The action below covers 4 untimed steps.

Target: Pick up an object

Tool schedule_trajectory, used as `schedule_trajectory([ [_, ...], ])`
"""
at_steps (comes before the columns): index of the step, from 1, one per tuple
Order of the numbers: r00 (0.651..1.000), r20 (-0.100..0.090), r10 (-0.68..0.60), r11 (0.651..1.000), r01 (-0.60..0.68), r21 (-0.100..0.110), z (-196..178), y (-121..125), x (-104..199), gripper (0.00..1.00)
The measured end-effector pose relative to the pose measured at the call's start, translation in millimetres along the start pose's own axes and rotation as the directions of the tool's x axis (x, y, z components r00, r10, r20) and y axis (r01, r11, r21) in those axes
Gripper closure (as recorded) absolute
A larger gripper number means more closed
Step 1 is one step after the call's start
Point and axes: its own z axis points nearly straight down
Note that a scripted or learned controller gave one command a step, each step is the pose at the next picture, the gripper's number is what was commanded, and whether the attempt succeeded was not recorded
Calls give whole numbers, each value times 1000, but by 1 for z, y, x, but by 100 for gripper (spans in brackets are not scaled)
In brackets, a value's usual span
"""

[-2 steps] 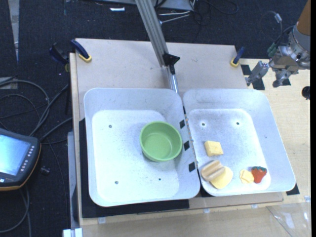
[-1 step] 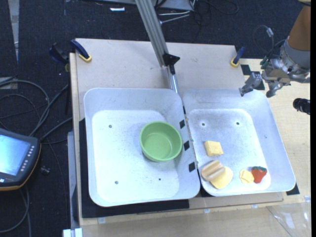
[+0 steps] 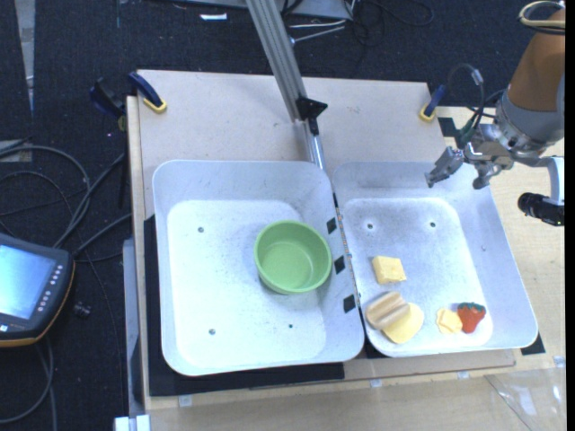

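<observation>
My gripper (image 3: 461, 171) hangs open over the far rim of the right bin (image 3: 413, 209), its two dark fingers spread with nothing between them. Well in front of it, in the right bin, lie a pale yellow block (image 3: 388, 269), a tan bread-like piece (image 3: 384, 308) touching a yellow rounded piece (image 3: 404, 324), a small yellow chunk (image 3: 448, 321) and a red strawberry (image 3: 471, 314). A green bowl (image 3: 292, 257) stands upright in the left bin (image 3: 193, 241).
A slanted metal pole (image 3: 283, 57) rises from the seam between the bins at the back. Blue-and-yellow clamps (image 3: 145, 92) sit at the bench's far corners. A screen pendant (image 3: 27, 285) lies off the bench to the left.
</observation>
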Motion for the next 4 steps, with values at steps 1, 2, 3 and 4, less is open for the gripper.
schedule_trajectory([
  [1, 1000, 0, 0, 1000, 0, 0, 50, -3, 10, 0],
  [2, 1000, 1, -1, 1000, 1, -5, 37, -2, 9, 100],
  [3, 1000, 2, 0, 1000, 0, -9, -20, -10, 8, 100],
  [4, 1000, 1, 0, 1000, 0, -5, -39, -10, 7, 100],
])
